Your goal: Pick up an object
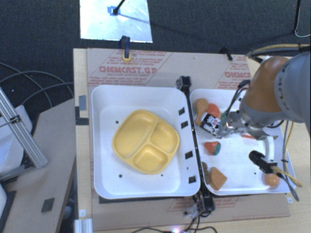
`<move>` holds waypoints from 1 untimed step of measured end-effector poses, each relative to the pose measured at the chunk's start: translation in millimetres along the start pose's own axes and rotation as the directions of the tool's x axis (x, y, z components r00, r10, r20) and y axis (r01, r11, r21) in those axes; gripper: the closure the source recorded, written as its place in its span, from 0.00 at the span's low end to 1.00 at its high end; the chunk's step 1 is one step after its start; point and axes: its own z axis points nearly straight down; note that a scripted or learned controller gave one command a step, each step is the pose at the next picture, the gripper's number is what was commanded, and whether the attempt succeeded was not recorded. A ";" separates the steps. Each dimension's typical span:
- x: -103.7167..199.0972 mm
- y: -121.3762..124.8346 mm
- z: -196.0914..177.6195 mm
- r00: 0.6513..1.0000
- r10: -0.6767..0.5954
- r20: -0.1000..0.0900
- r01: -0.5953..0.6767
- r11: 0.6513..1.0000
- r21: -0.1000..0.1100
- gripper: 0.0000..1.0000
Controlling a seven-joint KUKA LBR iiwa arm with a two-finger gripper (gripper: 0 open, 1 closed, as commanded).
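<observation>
Looking down from the fixed camera, you have two white bins side by side on a printed brown sheet (141, 64).

Left bin (97, 144): one yellow divided plate (146, 141) lies near the middle, turned at a slant to the bin walls.

Right bin (240, 171): the arm (286, 89) reaches in from the right, and the gripper (224, 129) is low over the bin's left half. You cannot tell from this view whether the gripper is parted or closed, and nothing can be confirmed as held.

The nearest object is a small black, white and red item (209, 122), just beside the gripper on its left. Whether the two touch cannot be told.

A tan and orange piece (200, 105) lies just behind that item, near the divider. A red and green piece (212, 147) lies in front of the item, apart from it. A waffle-patterned orange piece (217, 177) sits at the front left corner. An orange rounded piece (271, 180) sits near the front right corner, well apart from the others.
</observation>
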 end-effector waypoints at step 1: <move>0.2 0.8 -10.4 1.000 -0.002 0.000 0.002 1.000 -0.002 1.00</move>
